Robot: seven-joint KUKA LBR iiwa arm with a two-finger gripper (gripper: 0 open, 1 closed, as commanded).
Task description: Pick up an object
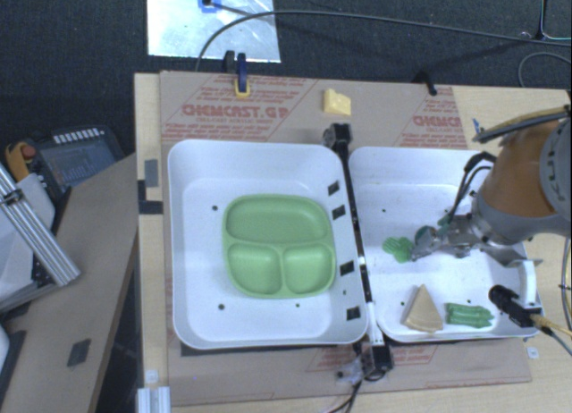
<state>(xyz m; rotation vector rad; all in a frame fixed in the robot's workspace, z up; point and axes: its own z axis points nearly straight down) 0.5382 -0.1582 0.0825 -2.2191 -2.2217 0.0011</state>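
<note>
Near the right bin's (375,170) front edge lie a tan wedge (423,310) and a green piece (468,316), while the gripper (422,243), whose jaw state I cannot tell, should descend squarely over the green lump (398,248) mid-bin.

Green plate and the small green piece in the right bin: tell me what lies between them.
In the camera view, the bins' adjoining walls with black clips separate green plate from green piece; otherwise bare white floor.
</note>
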